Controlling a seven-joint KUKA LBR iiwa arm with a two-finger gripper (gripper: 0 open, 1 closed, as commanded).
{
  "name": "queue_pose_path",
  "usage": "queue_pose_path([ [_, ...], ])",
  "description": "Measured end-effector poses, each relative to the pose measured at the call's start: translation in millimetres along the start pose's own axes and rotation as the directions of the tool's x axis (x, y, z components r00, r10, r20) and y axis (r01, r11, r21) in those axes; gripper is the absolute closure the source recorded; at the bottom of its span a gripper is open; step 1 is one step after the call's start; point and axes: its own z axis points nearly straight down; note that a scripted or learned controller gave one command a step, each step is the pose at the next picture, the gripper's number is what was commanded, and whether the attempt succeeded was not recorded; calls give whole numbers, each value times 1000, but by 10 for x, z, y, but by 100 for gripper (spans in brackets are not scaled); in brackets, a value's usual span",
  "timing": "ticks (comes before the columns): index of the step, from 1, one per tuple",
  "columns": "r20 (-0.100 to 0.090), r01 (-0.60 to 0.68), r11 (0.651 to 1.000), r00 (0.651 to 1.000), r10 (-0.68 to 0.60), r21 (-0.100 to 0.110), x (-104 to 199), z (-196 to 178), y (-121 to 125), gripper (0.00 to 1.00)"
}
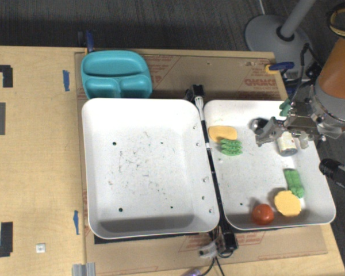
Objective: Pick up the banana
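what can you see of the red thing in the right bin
The red thing is a small round, glossy piece, likely a toy tomato, with a bright highlight on top. It lies in the right bin near the front wall, toward the bin's near right corner. Just to its right sits a yellow round piece; the two look very close, and whether they touch cannot be told. The gripper is well away from it, farther back in the bin.
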Motion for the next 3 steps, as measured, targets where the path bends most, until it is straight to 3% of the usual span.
queue_pose_path([
  [1, -1, 4, 1000, 1000, -4, 4, 611, 1088, -216, 0],
  [2, -2, 211, 977, 977, -211, 4, 1186, 1204, -392, 0],
  [3, 8, 272, 962, 962, -272, -13, 1671, 1794, -399, 0],
])
